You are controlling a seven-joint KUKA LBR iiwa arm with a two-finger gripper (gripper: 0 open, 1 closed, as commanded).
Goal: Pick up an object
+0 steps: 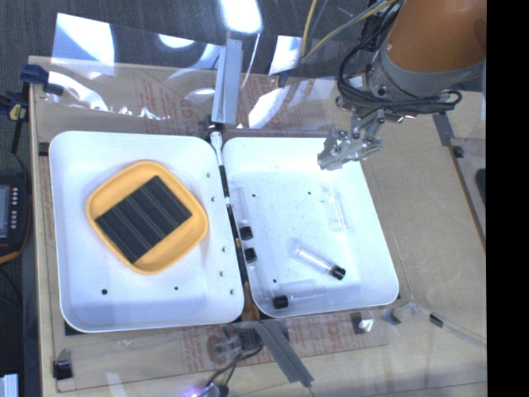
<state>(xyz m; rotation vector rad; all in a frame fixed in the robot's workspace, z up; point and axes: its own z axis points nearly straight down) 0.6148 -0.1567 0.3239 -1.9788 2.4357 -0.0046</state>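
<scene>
The clear tube [317, 262] with a black cap lies in the right bin [376, 230], toward its front. Its long side runs at a slant, from the middle of the bin down to the front right, and the black cap is at the front-right end.

The gripper [347, 149] hangs over the back edge of the same bin, and nothing is between its fingers. I cannot tell if it is spread or pressed together, because it looks small and blurry from here. The tube is well away from the gripper, toward the front of the bin and a little to the left in the camera view. So I think the arm must move forward and down to reach it, and turn so the fingers close across the thin side of the tube.

Another clear tube [335, 210] lies nearer the gripper, pointing front to back. A yellow pad [147, 215] with a dark ribbed top sits in the left bin [70, 279], far from the gripper.
</scene>
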